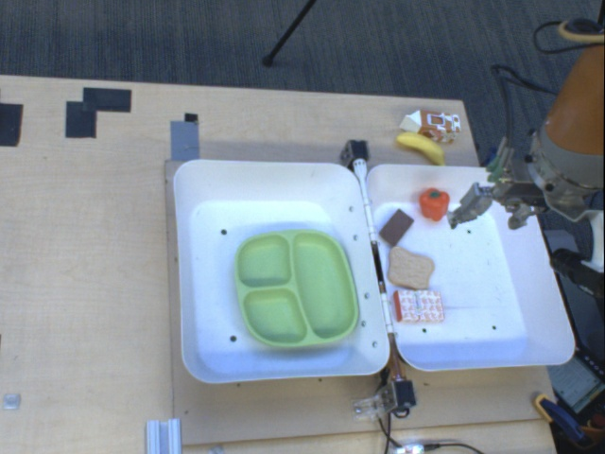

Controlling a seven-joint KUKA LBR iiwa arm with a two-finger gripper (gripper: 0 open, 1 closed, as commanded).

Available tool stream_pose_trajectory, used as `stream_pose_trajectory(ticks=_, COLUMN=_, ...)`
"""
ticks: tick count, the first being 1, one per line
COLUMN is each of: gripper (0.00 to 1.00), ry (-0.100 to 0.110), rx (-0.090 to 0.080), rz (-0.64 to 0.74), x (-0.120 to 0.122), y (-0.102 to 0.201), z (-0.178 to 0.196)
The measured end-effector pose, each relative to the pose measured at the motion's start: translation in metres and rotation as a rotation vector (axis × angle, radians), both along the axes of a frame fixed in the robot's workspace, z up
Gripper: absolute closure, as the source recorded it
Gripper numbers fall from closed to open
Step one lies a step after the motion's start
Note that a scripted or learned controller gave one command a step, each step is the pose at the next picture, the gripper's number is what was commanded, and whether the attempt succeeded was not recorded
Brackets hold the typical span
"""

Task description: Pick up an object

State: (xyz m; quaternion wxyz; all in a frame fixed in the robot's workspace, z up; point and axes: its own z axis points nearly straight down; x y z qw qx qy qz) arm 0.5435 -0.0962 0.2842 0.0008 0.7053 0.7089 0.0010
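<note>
grey arm [567, 173] with orange band, metal two-finger gripper [492, 211].

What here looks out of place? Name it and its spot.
The banana and a small carton lie on the bench behind the right bin, outside both bins. Everything else sits inside a bin.

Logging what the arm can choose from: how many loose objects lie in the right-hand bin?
4, all in the right bin's left half: an orange-red toy at the top, a brown block below-left, a tan bread slice, and a red-and-white packet nearest the front. None looks hidden.
</note>
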Motion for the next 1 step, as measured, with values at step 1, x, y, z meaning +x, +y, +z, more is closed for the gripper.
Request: stream_pose_trajectory(ticks=1, gripper=0.00, ry=-0.002, rx=0.000, rz=-0.003, x=-0.0492, y=-0.0078, z=-0.1838)
